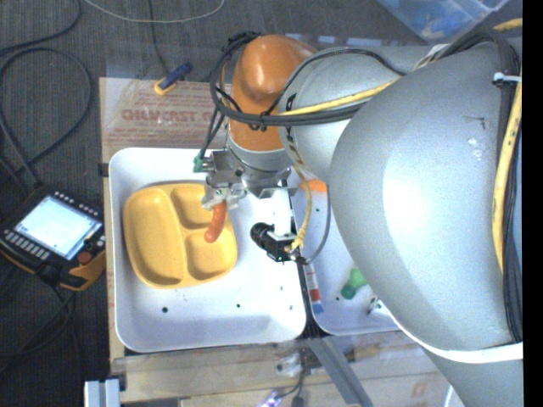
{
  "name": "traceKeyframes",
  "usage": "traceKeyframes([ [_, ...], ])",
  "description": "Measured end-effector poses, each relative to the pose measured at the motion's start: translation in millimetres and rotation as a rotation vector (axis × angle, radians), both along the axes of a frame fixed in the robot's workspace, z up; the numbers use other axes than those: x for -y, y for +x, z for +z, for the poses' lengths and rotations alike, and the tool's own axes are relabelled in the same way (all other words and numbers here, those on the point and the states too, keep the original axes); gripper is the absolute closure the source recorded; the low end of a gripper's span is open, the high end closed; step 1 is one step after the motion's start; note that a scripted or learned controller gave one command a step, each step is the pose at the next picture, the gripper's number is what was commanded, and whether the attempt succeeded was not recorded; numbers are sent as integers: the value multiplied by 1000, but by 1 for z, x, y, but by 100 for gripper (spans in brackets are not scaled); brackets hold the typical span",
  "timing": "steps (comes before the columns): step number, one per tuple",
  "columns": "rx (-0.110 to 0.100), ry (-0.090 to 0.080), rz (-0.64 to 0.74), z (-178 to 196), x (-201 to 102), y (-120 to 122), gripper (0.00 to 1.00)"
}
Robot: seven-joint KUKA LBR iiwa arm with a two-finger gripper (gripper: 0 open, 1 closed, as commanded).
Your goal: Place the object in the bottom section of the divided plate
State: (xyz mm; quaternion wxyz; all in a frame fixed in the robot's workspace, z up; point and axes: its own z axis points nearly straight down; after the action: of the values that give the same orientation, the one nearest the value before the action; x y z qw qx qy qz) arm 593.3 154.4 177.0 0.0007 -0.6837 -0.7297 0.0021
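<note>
A handheld control pendant (53, 231) lies on the floor, well to the left of the fingers. The yellow divided plate (153, 244) sits in the left white bin (212, 325), directly beneath the fingers. The gripper (219, 200) hangs above the plate's right-hand compartments, its fingers clenched on the upper end of an orange carrot-shaped object (215, 224), which slants downward over the plate. A small green object (352, 283) lies in the right bin (339, 316), well to the right of the fingers.
</note>
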Motion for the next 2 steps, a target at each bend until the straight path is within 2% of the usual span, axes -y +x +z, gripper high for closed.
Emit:
traceKeyframes([
  [2, -6, -6, 3, 16, 0, -1, 100],
])
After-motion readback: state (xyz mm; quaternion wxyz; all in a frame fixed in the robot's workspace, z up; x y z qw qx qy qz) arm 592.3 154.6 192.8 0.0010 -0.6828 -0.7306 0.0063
